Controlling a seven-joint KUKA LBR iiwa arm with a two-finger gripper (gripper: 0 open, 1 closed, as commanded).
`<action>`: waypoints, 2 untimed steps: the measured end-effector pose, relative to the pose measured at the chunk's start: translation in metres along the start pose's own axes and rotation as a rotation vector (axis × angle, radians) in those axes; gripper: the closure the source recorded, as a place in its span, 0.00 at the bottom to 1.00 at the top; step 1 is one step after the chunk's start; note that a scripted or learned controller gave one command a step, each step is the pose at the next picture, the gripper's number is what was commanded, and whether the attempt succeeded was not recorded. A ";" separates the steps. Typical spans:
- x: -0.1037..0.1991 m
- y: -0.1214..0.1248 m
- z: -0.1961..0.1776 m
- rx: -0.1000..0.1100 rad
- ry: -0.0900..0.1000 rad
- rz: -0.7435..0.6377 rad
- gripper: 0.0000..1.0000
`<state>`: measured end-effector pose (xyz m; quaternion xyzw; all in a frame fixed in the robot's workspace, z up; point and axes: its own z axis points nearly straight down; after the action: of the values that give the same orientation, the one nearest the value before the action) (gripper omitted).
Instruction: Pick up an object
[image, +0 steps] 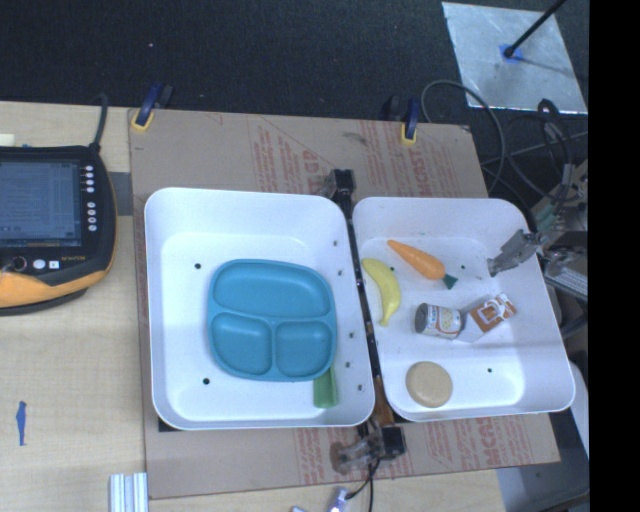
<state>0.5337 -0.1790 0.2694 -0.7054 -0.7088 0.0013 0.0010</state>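
The jaws (510, 253) hang at the right bin's (530, 395) far right rim; whether spread, I cannot tell. The carrot (416, 259) lies just left of them, long axis slanting across the bin, nearest pick.

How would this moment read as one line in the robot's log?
gripper: right bin's far right edge | holding: nothing seen | nearest: carrot | left bin: blue tray

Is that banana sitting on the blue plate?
No, the banana lies in the right bin near its left wall, while the blue plate sits in the left bin.
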 end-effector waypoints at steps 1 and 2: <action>0.038 0.032 0.087 0.002 0.000 -0.001 0.00; 0.043 0.121 0.178 0.001 0.000 0.001 0.00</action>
<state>0.6535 -0.1354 0.0912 -0.7057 -0.7086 0.0015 0.0014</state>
